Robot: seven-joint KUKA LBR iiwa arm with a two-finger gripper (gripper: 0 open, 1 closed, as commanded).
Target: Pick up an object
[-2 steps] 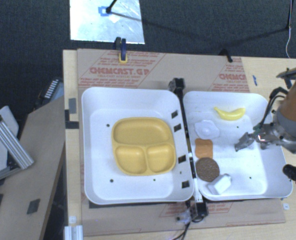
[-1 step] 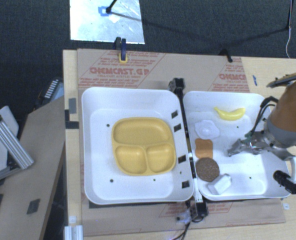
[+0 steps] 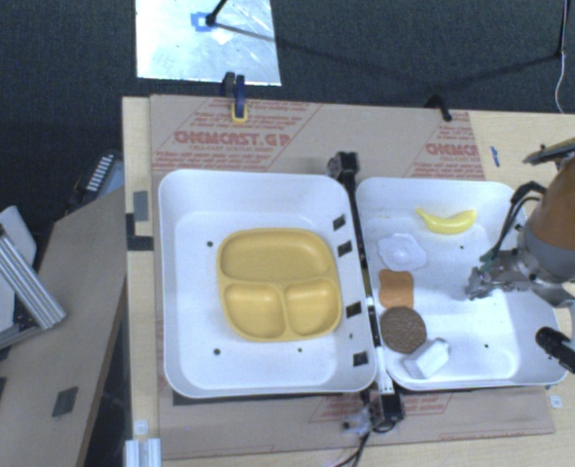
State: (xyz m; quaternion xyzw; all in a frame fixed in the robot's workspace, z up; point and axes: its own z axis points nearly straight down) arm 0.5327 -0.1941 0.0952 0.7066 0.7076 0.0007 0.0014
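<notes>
Bench [image 3: 297, 125]: covered with brown card printed in red letters, bearing two shallow white bins side by side.
Left bin [image 3: 185, 261]: holds a yellow tray [image 3: 272, 282] with three sections, one long section at the far side and two smaller ones at the near side.
Right bin [image 3: 482, 358]: holds five small things, all lying toward its left half.
Banana [image 3: 447, 221]: yellow, curved, near the bin's far wall.
White disc [image 3: 402, 252]: pale and flat, hard to make out against the bin floor; it may be a toy fried egg.
Toast slice [image 3: 396, 287]: tan and square, just below the white disc.
Brown round patty [image 3: 402, 328]: just below the toast slice, close to the wall between the bins.
White block [image 3: 427, 358]: near the bin's front wall, just beside the patty.
Arm [image 3: 564, 222]: grey with an orange band, over the right side of the right bin.
Gripper [image 3: 484, 282]: low over bare bin floor, to the right of the toast slice and apart from it.
Claw state: I cannot tell whether it is apart or together; the tip is too small and blurred.
</notes>
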